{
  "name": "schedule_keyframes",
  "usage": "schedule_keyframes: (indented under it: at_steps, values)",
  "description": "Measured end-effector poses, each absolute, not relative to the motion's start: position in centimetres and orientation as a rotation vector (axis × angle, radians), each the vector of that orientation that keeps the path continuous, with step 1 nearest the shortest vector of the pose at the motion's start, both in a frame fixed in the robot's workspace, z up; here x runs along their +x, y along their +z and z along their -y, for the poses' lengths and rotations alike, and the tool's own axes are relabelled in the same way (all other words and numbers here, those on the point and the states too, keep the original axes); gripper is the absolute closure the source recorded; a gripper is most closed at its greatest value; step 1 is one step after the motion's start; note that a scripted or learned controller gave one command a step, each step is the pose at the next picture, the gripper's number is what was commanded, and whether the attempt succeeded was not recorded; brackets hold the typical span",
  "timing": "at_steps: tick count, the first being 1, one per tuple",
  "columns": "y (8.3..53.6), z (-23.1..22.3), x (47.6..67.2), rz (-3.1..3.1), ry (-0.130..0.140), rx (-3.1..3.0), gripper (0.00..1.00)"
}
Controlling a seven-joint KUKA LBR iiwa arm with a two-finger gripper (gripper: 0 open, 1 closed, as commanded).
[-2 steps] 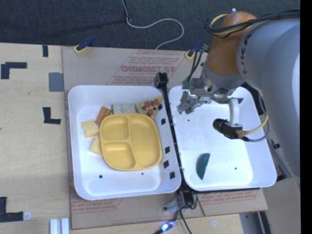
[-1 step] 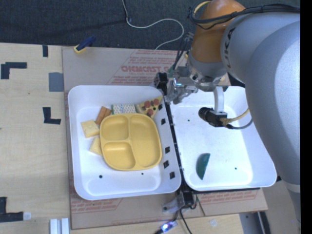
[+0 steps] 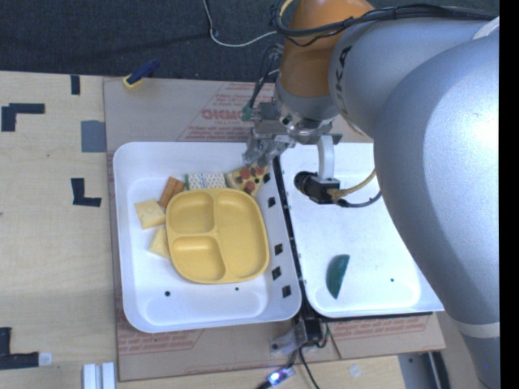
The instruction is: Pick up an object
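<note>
Arm: you see the grey arm [image 3: 430, 128] coming in from the right, with its orange band [image 3: 320, 35] above the wrist, over the far edge of the bins.
Gripper: the gripper [image 3: 258, 162] hangs down at the far right corner of the left bin [image 3: 130, 217], just above the small things there. I cannot tell how its fingers stand (they are dark and blend with the objects below), and you cannot see any object between them.
Yellow plate: a yellow plate [image 3: 217, 235] with three compartments lies in the middle of the left bin.
Small objects: at the far edge of the plate you find a patterned block [image 3: 205, 181], an orange-brown piece [image 3: 170, 190] and a multicoloured piece [image 3: 249, 178] that is directly under the gripper. Two pale yellow square pieces [image 3: 150, 214] lie on the left side of the plate, one partly under its rim.
Right bin: in the right bin [image 3: 365, 233] a green object [image 3: 336, 274] lies near the front, well apart from the gripper.
Cable: a black cable part [image 3: 316, 188] hangs over the far part of the right bin.
Bench: a blue and yellow clip [image 3: 141, 73] lies on the bench beyond the left bin.
</note>
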State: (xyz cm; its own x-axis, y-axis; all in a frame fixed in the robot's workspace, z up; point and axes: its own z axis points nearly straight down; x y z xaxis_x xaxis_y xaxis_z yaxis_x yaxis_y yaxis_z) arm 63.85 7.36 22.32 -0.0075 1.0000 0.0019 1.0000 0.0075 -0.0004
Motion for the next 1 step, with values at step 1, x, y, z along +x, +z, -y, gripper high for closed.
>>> schedule_keyframes:
  at_steps: [1]
  values:
    - [21.35,-5.87,64.51,2.222,0.003,-2.220,1.00]
